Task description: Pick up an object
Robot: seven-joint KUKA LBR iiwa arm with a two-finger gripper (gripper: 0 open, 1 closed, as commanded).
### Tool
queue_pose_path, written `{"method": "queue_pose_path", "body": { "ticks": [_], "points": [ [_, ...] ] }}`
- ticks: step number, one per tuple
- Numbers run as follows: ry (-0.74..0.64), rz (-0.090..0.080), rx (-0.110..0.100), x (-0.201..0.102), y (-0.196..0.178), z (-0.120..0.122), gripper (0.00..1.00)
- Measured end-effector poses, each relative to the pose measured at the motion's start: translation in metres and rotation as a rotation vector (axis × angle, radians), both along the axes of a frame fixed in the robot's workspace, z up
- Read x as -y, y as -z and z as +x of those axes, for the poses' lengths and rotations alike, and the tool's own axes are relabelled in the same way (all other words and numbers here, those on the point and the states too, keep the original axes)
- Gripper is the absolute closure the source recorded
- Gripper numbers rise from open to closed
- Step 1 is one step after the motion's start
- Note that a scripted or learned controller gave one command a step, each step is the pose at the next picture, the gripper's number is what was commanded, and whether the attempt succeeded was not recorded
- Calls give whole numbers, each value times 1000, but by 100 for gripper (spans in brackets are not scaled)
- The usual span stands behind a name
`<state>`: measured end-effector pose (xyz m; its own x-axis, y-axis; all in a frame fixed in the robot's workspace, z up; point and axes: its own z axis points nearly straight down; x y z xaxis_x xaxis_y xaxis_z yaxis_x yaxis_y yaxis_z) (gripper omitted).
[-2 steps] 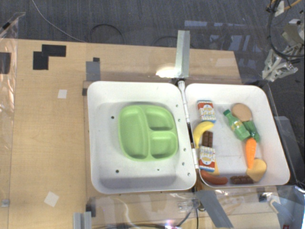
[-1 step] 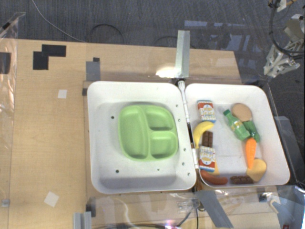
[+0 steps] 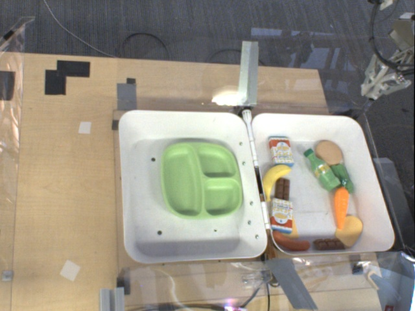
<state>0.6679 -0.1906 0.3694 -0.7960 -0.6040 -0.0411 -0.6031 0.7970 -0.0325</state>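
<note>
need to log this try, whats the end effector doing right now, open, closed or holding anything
End effector: up at the top right, outside the right bin, nothing seen between its fingers; open or closed cannot be told.

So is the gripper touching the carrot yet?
Apart. The camera view shows the gripper beyond the right bin's far corner, well away from the carrot.

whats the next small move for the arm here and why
Probably swing the gripper left and down over the right bin, toward the carrot. The gripper hangs at the view's upper right, outside the bins, with nothing seen in it. All the toy food lies in the right bin; the left bin has just a green tray. The carrot lies fairly apart from the rest.
</note>
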Motion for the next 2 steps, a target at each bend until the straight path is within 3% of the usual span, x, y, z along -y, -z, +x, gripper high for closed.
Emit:
{"method": "queue_pose_path", "body": {
  "ticks": [1,2],
  "points": [
    [-335,-7,-44,14,58,2,100],
    [-750,-19,-42,13,109,3,100]
  ]
}}
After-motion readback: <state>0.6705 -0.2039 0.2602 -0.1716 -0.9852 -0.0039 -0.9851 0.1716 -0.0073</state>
